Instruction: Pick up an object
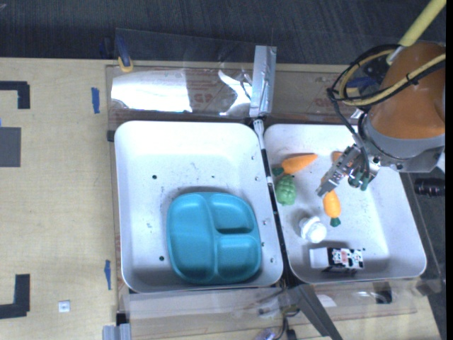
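The two-finger gripper [338,178] is seen poised low over the right-hand shallow white bin [403,225], its fingers parted and nothing between them. The likely target, a small orange carrot-shaped toy with a green tip [331,206], lies just below the fingertips, apart from them. A second orange carrot [299,163], a green knobbly toy [285,190], a white round cap [312,228] and a black-and-white carton [338,258] are spread with gaps between, so descent room is judged adequate. The teal divided plastic tray [213,236] is kept in the left-hand bin [141,161].
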`<state>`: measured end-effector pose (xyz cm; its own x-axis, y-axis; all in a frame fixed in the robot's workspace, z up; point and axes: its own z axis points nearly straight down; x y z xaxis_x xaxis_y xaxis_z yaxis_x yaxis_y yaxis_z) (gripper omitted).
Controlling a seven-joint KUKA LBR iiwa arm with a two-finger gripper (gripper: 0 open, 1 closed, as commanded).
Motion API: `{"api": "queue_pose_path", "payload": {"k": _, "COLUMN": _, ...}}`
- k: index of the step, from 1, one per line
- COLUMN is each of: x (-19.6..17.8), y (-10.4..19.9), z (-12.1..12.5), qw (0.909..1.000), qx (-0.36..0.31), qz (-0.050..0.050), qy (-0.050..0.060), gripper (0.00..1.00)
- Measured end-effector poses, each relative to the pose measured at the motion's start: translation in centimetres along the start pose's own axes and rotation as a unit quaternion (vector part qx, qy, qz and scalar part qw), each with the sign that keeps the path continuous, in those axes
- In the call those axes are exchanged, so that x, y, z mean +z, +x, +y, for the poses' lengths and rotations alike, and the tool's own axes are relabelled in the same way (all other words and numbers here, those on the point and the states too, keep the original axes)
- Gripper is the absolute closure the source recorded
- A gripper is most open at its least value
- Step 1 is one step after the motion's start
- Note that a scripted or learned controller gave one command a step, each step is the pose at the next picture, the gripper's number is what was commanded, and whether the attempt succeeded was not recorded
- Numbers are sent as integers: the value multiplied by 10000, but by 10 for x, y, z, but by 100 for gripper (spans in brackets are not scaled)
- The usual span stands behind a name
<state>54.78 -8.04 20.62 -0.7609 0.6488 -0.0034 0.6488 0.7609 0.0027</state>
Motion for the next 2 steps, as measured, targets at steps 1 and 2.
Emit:
{"api": "queue_pose_path", "payload": {"k": 1, "x": -11, "y": -26, "z": 35, "qw": 9830, "qx": 1835, "qz": -5, "qy": -1, "gripper": 100}}
{"api": "queue_pose_path", "payload": {"k": 2, "x": -15, "y": -29, "z": 61, "qw": 9379, "qx": 3470, "qz": -3, "qy": 6, "gripper": 100}}
